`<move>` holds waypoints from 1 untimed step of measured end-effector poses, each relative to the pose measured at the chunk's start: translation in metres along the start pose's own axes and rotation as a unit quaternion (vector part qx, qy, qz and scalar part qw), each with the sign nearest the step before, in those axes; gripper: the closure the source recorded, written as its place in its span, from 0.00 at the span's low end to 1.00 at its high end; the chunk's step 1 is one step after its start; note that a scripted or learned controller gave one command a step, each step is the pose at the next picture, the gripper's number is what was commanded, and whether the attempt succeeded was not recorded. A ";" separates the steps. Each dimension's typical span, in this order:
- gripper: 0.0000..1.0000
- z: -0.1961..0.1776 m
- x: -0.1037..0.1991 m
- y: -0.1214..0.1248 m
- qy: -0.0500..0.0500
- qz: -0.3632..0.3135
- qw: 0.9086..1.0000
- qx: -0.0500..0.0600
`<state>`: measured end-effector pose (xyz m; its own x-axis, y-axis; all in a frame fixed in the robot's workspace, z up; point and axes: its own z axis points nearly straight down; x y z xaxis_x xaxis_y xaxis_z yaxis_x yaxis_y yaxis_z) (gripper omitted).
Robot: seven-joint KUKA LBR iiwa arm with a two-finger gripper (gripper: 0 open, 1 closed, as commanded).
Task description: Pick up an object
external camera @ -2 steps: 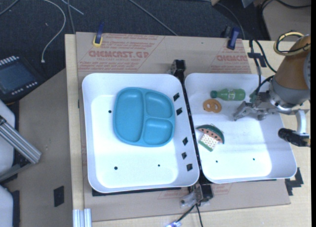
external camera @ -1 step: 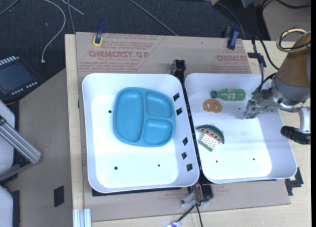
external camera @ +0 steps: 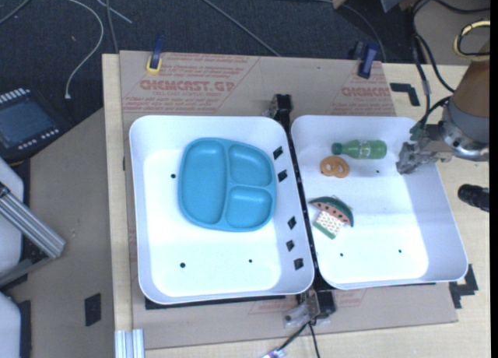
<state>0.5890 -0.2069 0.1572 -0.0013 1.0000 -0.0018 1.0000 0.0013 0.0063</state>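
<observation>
Green bottle (external camera: 359,149), lying on its side with a pale label band, rests near the far wall of the right bin (external camera: 436,224), beside a brown pretzel (external camera: 334,166); a watermelon slice (external camera: 331,217) lies nearer. The gripper (external camera: 408,159) sits at the bin's right edge, seemingly holding nothing; whether parted or clenched, I cannot tell. Red lettering on the board (external camera: 257,76) reads roughly "CHEMCAST GP".

Two shallow white bins, the left bin (external camera: 148,216) and right bin (external camera: 440,224), sit side by side on a cardboard-covered table (external camera: 210,72).

blue plate (external camera: 226,184), green bottle (external camera: 360,149), white bins (external camera: 210,275)
</observation>
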 end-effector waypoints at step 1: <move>1.00 -0.065 -0.004 0.001 -0.001 0.000 1.000 -0.001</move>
<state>0.5898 -0.2105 0.2221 -0.0012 1.0000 -0.0029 1.0000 0.0012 0.0081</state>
